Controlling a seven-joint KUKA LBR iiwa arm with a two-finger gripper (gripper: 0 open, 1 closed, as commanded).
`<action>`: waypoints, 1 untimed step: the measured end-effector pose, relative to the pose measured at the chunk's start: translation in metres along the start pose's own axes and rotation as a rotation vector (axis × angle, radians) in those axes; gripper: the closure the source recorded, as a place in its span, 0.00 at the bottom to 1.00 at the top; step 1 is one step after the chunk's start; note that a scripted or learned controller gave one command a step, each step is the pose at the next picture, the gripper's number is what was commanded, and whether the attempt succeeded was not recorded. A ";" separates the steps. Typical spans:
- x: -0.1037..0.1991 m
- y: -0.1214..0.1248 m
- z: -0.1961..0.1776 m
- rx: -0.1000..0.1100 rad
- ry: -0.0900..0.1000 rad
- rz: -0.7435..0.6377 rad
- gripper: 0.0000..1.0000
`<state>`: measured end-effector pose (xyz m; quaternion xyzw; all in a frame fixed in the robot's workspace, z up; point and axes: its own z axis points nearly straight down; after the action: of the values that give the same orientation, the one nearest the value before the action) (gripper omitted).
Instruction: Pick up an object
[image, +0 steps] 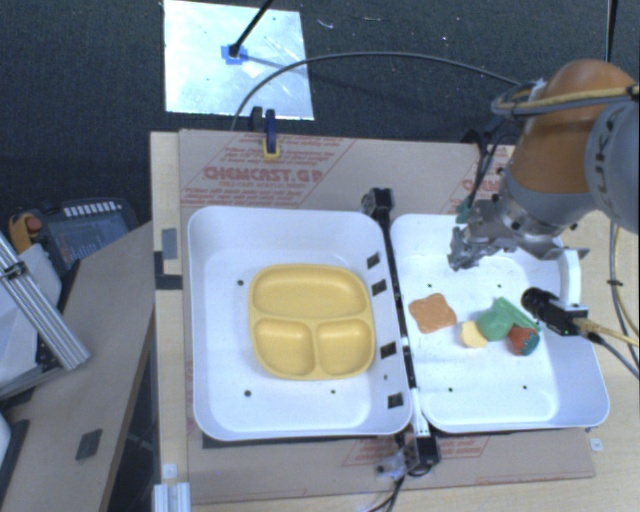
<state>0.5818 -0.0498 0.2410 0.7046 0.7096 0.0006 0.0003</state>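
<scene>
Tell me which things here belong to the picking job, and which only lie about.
Job:
- flat orange-brown toast-shaped piece
- small yellow piece
- green leaf-shaped toy
- red strawberry-like toy
- grey gripper

Lying about:
- yellow three-compartment plastic tray
- blue-yellow clamp

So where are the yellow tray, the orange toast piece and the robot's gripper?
yellow tray (262, 298): camera view, on its bare top compartment.
orange toast piece (432, 313): camera view, its middle.
gripper (462, 257): camera view, at its fingertips.
</scene>
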 end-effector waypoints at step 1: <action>0.055 -0.022 0.000 0.001 0.001 -0.002 1.00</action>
<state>0.5593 0.0051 0.2408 0.7040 0.7102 0.0005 -0.0006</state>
